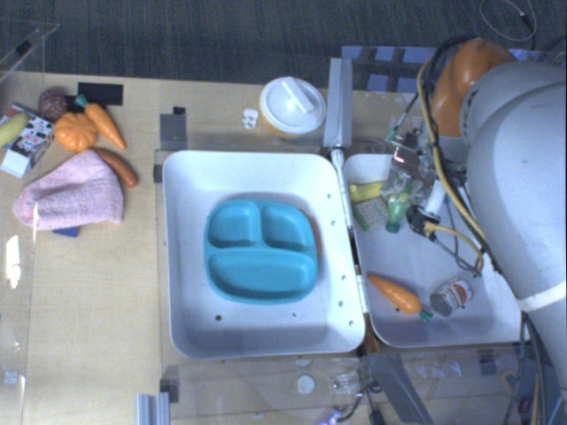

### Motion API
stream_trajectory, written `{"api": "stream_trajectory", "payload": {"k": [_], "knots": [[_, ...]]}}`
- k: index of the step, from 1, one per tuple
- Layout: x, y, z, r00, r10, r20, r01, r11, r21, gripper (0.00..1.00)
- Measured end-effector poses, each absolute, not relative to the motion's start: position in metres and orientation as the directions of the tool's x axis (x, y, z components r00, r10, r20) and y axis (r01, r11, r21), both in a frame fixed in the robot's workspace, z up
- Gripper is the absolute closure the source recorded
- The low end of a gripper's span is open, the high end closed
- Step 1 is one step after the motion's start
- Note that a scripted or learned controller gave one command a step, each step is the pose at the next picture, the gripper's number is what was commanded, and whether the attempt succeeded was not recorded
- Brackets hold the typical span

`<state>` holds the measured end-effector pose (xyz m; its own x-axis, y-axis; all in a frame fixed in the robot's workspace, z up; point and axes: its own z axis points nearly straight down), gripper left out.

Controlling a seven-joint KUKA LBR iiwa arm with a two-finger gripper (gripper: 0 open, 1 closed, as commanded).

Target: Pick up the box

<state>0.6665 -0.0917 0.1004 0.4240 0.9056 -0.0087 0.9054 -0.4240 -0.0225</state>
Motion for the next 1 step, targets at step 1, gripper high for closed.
{"api": "stream_trajectory", "payload": {"k": [1], "knots": [[0.6698, -0.1359, 0.2631, 0.319, 0.948, 0.000, 0.948, -0.319, 0.006, 1.00]]}}
